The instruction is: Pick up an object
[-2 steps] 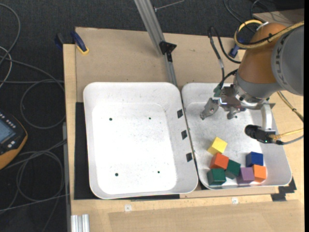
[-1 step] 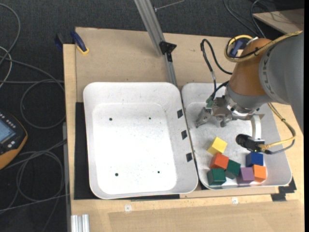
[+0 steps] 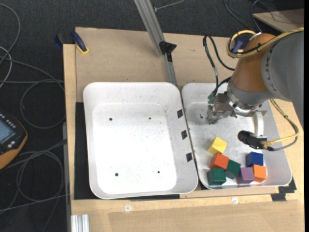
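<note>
We are looking down on two bins sitting side by side on the bench (image 3: 125,47): the left bin (image 3: 96,100) and the right bin (image 3: 282,170). A cluster of blocks (image 3: 235,168) is lying in the right bin's near corner. The gripper (image 3: 215,116) is hanging over the right bin's far part, behind the blocks. A pole (image 3: 153,28) is slanting up behind the bins.

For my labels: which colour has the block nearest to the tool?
Yellow. The block lies in the right bin, below the tool; the camera view shows it clearly.
</note>
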Controlling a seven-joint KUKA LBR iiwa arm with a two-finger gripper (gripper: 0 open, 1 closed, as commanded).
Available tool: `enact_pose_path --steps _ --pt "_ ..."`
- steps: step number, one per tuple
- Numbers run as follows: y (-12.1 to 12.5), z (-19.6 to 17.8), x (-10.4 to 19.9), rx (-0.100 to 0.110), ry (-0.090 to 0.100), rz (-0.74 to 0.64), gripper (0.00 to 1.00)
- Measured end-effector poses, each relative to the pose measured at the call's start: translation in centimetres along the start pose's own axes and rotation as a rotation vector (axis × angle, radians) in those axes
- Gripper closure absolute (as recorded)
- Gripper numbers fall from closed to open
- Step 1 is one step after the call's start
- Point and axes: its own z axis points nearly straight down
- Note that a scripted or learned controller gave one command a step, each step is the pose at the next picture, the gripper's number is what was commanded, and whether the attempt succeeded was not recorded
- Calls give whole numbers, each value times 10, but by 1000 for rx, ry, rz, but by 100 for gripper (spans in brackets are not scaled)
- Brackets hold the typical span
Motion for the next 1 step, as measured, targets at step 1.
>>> enact_pose_path --steps 1 --pt "-7 -51 -5 -5 -2 0 100"
